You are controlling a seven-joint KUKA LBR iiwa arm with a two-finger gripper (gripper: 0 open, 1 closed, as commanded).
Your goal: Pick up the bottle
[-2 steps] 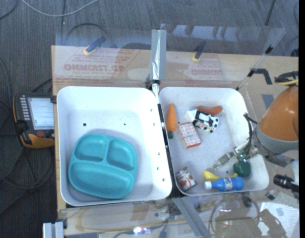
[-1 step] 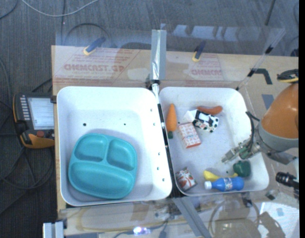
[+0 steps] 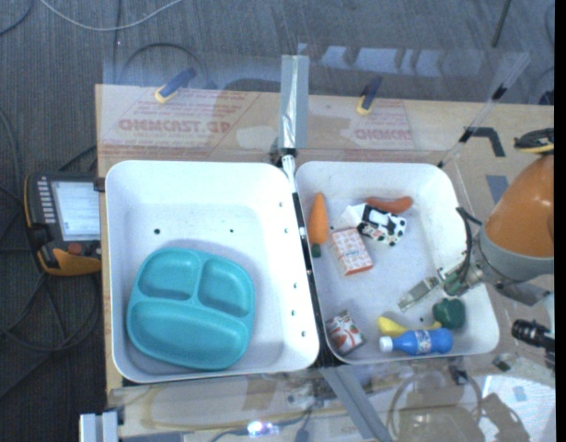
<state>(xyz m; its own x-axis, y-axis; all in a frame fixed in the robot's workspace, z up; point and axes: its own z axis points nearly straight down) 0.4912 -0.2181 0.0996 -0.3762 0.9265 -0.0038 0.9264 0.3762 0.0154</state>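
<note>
Right bin [image 3: 421, 175]: bottle [image 3: 417, 342] just below tool [image 3: 421, 293]

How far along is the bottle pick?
Nothing lifted so far: the blue plastic bottle with a white cap lies flat at the right white bin's front edge. The two-finger gripper is inside that bin, above the bottle. Left: descend, grasp, lift.

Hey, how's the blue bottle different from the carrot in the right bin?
The bottle is blue with a white cap; the carrot is orange. The bottle lies crosswise along the bin's near wall, while the carrot lies lengthwise against the left wall. The bottle touches a yellow toy; the carrot lies alone. Both lie flat in the right bin.
</note>
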